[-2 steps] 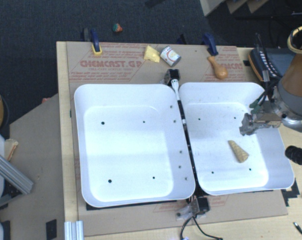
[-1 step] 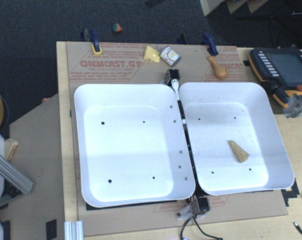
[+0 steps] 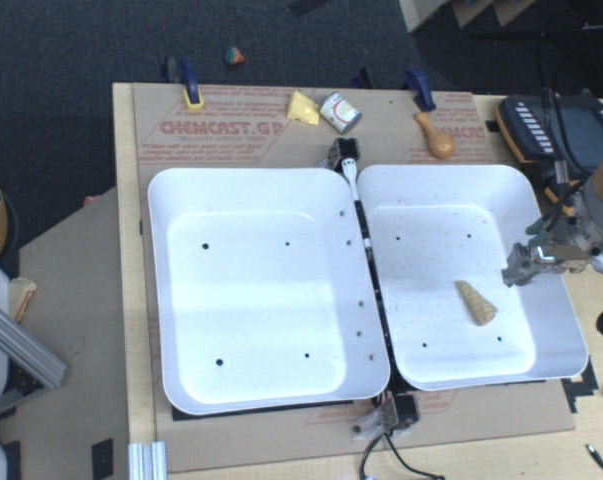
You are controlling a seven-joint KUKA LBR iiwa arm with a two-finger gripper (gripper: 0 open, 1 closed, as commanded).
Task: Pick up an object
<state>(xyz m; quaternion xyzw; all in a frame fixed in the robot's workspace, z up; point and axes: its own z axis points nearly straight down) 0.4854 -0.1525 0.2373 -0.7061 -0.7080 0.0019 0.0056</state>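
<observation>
Tan, cone-shaped object [image 3: 475,302] lay in the right white bin [image 3: 421,203], just left of and nearer the camera than the metal two-finger gripper [image 3: 521,267]. Gripper hovered at the bin's right edge, holding nothing; open or closed: could not tell.

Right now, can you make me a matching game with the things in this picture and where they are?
Things:
1. tan cone-shaped object
2. yellow wedge
3. gripper
4. wooden-handled tool

Places:
A. on the cardboard behind the left bin
B. lying on the floor of the right bin
C. on the cardboard behind the right bin
D. over the right bin's right side, beside the cone

Pairs: 1-B, 2-A, 3-D, 4-C
</observation>
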